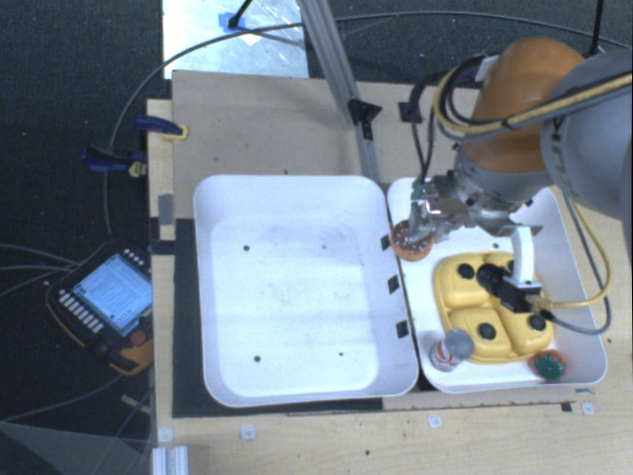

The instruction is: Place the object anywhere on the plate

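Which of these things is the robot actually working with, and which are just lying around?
For the job:
- gripper
- small brown object under it
- yellow plate

Lying about:
- grey-and-red piece
- green ball
- left bin
- handheld controller

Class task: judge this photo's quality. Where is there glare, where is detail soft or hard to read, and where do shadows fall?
Camera view: glare bleaches the floor patch at top; the left bin is evenly lit, its shadows faint; the gripper is soft and cluttered, fingers unreadable; the yellow plate is sharp enough.
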Controlling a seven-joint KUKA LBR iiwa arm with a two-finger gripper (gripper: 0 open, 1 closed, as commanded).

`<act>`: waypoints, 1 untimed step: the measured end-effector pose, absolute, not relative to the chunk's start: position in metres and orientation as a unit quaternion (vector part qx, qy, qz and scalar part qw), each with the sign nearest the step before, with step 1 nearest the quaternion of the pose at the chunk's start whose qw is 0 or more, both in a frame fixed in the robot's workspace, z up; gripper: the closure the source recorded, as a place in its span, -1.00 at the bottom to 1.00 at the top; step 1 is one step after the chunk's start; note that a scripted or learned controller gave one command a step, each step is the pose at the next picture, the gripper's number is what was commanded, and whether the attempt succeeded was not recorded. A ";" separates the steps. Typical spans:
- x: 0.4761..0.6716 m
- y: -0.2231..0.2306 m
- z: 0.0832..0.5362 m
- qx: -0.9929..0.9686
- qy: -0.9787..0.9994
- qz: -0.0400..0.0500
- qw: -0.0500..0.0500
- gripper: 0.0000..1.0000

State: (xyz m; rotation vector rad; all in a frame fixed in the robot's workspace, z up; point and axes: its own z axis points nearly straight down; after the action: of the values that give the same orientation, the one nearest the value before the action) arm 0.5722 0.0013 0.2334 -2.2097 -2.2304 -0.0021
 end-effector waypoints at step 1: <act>0.557 0.056 0.222 -0.704 -0.711 0.000 0.001 1.00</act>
State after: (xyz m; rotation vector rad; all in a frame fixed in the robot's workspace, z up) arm 0.5567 0.0556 0.2219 -2.2088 -2.2310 -0.0013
